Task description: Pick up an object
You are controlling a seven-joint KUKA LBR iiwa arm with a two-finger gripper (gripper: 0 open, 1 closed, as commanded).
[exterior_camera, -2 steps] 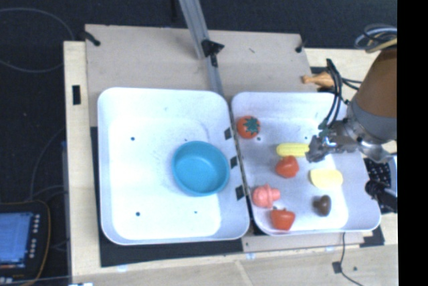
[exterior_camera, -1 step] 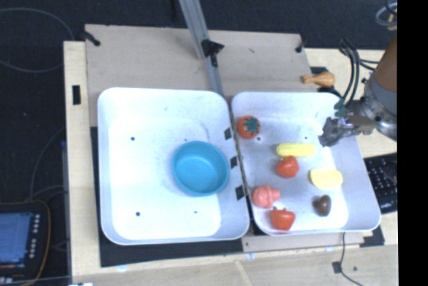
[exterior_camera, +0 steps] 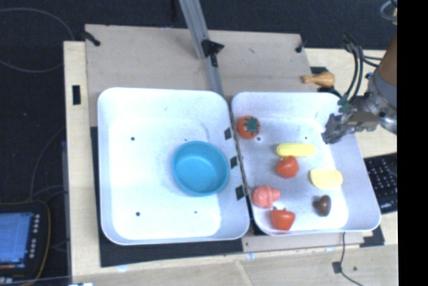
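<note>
Approach step: claw (exterior_camera: pixel 332 130), grip state untellable, nothing visibly held, must drop toward yellow banana (exterior_camera: pixel 295 150) just left-below it.

Bright, even overhead light on washed-out white bins against a dark floor.

Both white bins (exterior_camera: pixel 160 111) are close to overexposed, their floors bluish-white with little texture, while the floor beyond the worktop (exterior_camera: pixel 274 51) falls almost to black. Shadows are soft and short: a faint one lies under the blue bowl (exterior_camera: pixel 200 168), well to the left of the tool (exterior_camera: pixel 332 131), and small ones sit under the toy foods just below and left of it. The tool itself is dark and slightly blurred, its outline hard to read. The whole picture is soft and grainy, with low detail.
</note>
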